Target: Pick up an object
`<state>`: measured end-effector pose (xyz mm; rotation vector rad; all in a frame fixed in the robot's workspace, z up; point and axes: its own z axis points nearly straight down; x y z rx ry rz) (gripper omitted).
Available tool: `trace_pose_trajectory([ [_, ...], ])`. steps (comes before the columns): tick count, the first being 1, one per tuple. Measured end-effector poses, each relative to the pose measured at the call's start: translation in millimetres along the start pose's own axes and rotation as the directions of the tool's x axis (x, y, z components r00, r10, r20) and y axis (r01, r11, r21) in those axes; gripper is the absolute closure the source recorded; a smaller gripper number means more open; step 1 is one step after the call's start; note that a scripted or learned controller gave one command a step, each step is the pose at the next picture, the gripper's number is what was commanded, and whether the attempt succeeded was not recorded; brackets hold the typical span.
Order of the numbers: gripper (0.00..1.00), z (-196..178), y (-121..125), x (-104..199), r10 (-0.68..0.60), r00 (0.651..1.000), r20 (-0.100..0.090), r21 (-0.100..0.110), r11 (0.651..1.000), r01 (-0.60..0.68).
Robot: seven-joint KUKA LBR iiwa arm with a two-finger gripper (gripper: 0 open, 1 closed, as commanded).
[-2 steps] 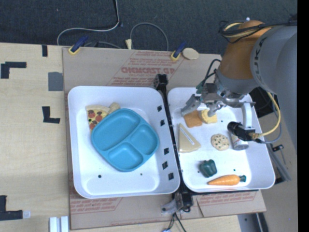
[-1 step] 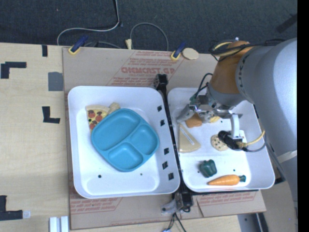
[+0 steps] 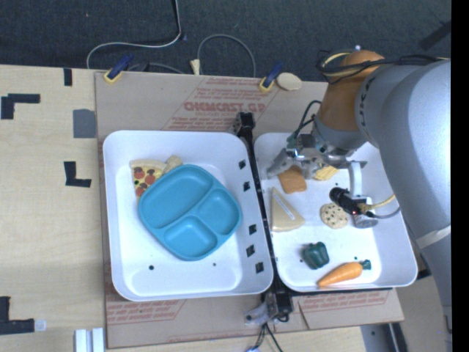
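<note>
A carrot (image 3: 341, 273) is lying at the right bin's (image 3: 399, 251) near edge, beside a green pepper (image 3: 316, 254). The gripper (image 3: 297, 164) is hovering over a brown bread piece (image 3: 292, 181); whether it grips cannot be told.

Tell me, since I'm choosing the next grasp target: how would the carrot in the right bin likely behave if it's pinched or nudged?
The carrot looks like a smooth toy, so it is probably rigid and light, and possibly slippery. Its rounded, tapered body may roll or pivot if nudged. It lies close to the right bin's near wall, which may crowd the fingers.
</note>
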<state>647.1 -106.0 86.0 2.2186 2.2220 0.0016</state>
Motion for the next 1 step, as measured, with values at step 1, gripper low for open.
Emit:
trace_pose_trajectory([
  [1, 1.00, -10.4, 0.1, 0.2, 0.000, 1.000, 0.001, -0.002, 1.000, 0.000],
])
